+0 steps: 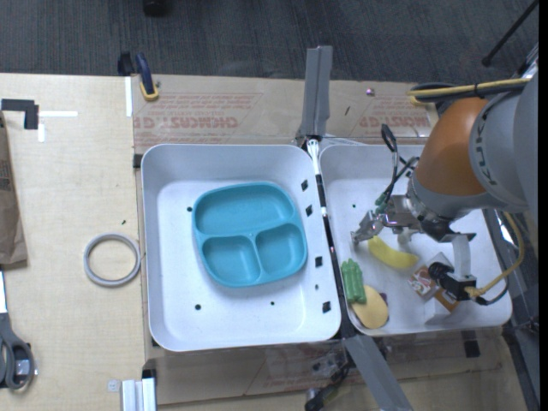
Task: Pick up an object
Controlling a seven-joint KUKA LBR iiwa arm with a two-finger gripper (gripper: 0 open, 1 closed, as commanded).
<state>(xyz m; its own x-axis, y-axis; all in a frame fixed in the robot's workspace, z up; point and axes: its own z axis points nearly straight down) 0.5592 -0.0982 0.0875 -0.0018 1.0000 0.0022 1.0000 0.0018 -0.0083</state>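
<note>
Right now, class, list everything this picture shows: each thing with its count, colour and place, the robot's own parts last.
bins: 2, white, side by side on the bench
tray: 1, blue, three compartments, in the left bin
banana: 1, yellow, in the right bin, just below the gripper
green toy: 1, green, near the right bin's left wall
tan round piece: 1, tan, at the right bin's front left corner
small packet: 1, brown and white, right of the banana
ring: 1, grey, on the bench left of the bins
scissors: 1, grey handles, at the bench's front left edge
arm: 1, grey with orange band, over the right bin
gripper: 1, metal, above the banana
</note>
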